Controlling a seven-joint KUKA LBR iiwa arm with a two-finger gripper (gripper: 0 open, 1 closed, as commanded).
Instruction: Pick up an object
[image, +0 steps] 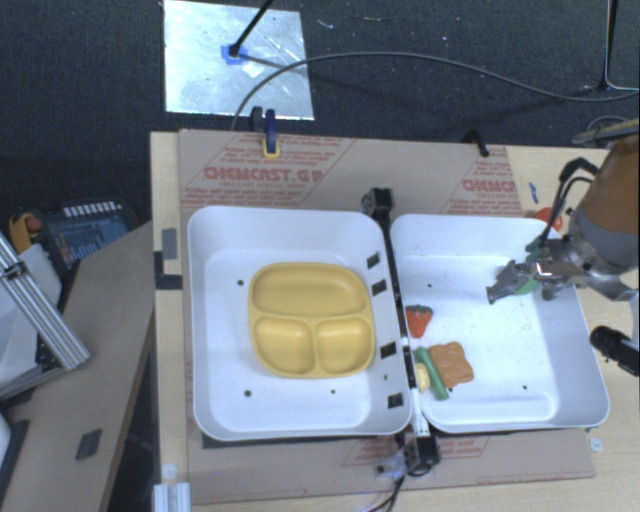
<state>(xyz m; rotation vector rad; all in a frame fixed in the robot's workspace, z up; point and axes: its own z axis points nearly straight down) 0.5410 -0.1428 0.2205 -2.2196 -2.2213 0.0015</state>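
- Where the arm enters from the right, the gripper (503, 290) hangs over the right bin (570, 400), far half; jaw state cannot be told.
- Strawberry (419, 319), green piece (432, 371) and toast (453, 364) lie by that bin's left wall, near side.
- Yellow tray (305, 318) sits in the left bin (215, 300).

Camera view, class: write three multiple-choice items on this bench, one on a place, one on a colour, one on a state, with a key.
1. Where does the divided tray lie?
A. left bin
B. right bin
C. on the floor

2. What colour is that tray?
A. blue
B. yellow
C. black

3. Where is the end effector?
A. over the left bin
B. over the right bin
C. outside both bins

Key: A, the tray rests in the left bin; B, it is plainly yellow; B, the end effector hangs over the right bin, away from the strawberry.
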